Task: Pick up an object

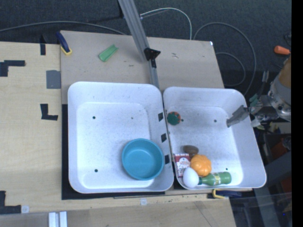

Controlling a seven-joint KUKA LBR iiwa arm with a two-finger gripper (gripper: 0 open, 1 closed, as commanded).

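Note:
The right bin (208, 96) holds a small green and red ball (173, 118) near its left wall. At its front lie a brown lump (191, 150), an orange fruit (200, 165), a white egg (191, 178), a green bottle (217, 178) on its side and a red and white packet (181, 163). My gripper (236, 117) hangs over the bin's right rim, well away from all of them, with nothing visibly in it. The left bin (80, 96) holds a blue bowl (142, 158) at its front right.
A grey pole (135, 22) slants over the bench behind the bins. A green block (108, 53) and a blue and yellow clip (63, 43) lie on the bench at the back left. Cables loop on the dark floor at the back right.

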